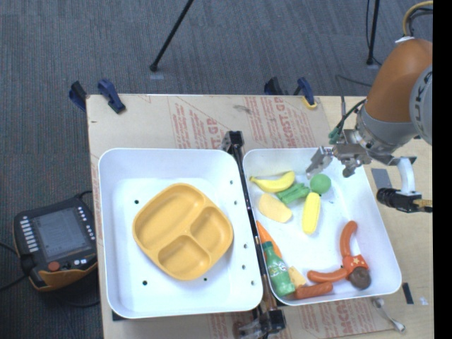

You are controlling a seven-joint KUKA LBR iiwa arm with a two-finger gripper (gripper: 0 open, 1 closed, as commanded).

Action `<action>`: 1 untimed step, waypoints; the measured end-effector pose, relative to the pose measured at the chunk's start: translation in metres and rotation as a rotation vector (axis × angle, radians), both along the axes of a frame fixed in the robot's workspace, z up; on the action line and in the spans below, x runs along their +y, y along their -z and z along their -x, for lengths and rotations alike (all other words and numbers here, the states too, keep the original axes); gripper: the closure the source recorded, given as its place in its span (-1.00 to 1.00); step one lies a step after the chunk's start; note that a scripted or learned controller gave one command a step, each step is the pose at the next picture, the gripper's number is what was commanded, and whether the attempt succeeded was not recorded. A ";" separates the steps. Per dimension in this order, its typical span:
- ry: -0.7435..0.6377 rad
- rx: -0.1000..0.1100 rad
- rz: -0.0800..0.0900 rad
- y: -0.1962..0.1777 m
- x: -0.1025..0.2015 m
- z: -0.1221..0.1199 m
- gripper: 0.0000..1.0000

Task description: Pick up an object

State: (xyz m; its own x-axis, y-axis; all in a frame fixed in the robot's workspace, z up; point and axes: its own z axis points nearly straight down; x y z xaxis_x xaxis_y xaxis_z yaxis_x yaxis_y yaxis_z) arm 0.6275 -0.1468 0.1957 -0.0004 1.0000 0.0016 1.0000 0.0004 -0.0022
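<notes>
- Nearest the camera, along the front edge of the right bin (374, 210), lay a green bottle (278, 268) by the front-left corner, then two red sausages (326, 275) and a dark brown lump (360, 279) toward the front-right corner, with a curved red sausage (346, 237) standing up from them toward the middle.
- The left bin (116, 189) carried a yellow divided plate (183, 229) at its centre, well apart from anything I was after.
- In the middle of the right bin lay a pale yellow wedge (273, 207) and a yellow corn-like piece (311, 212), its long axis running front to back.
- Just behind those sat a banana (274, 182), a flat green piece (293, 193) and a round green ball (320, 183), close to the bin's back edge.
- My gripper (332, 159) hung over the back edge of the right bin, nearer its back-right corner. My fingers stood spread apart and gripped nothing.
- I judged the green ball the likeliest pick: it lay just in front of my fingertips and slightly toward the bin's left edge, so the move called for a short drop forward. Being round, it offered no preferred axis, though it might roll from a glancing close.
</notes>
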 end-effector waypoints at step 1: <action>-0.206 0.001 -0.001 0.109 0.008 0.050 -1.00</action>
State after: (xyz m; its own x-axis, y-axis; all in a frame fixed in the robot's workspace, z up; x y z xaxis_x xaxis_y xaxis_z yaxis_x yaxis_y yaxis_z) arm 0.5774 -0.1386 0.0871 -0.2048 0.9788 0.0029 0.9788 0.2048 -0.0035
